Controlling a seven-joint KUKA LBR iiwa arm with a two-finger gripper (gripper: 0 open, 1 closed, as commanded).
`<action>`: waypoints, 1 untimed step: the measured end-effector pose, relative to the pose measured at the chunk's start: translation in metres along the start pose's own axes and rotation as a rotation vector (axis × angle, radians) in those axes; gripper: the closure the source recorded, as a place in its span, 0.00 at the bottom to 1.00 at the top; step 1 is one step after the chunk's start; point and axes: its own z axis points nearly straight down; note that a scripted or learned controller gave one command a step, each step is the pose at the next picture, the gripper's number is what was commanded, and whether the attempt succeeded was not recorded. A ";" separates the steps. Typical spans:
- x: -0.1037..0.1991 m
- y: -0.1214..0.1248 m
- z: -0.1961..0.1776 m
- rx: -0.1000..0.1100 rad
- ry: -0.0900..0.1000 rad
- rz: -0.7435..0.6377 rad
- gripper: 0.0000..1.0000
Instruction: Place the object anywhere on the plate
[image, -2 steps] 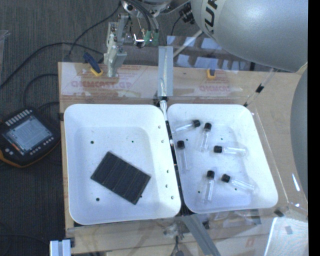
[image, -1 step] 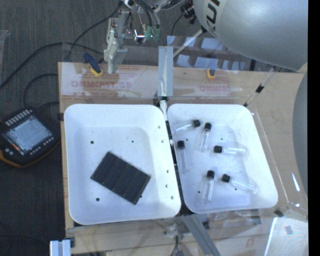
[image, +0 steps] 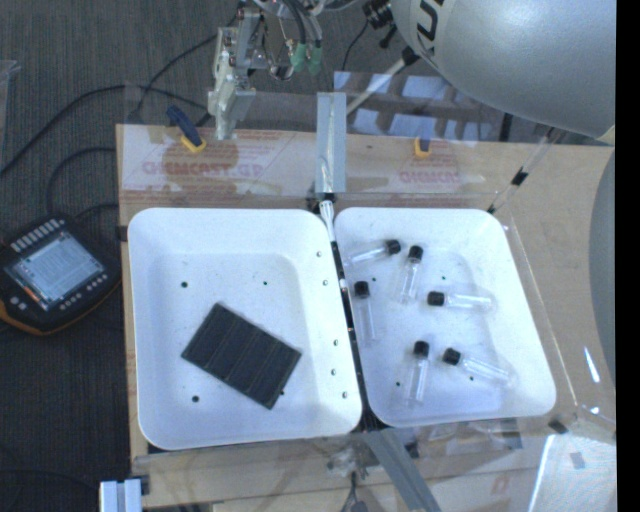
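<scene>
A dark rectangular plate (image: 241, 356) lies flat at a slant in the left bin (image: 160, 250), toward its front. Several clear vials with black caps lie scattered in the right bin (image: 520, 300), among them one (image: 375, 252) at the back left, one (image: 460, 299) in the middle and one (image: 417, 370) near the front. My gripper (image: 228, 100) hangs high over the bench's back edge, beyond the left bin's far left corner and far from the vials and the plate. Nothing shows in it.
A metal post (image: 330, 150) rises at the back between the two bins. Small clamps (image: 185, 128) (image: 424, 147) sit on the back board. A teach pendant (image: 50, 275) lies on the floor to the left. The arm's grey bulk (image: 520, 50) fills the upper right.
</scene>
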 end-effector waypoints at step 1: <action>-0.001 0.000 -0.010 -0.003 -0.005 0.001 1.00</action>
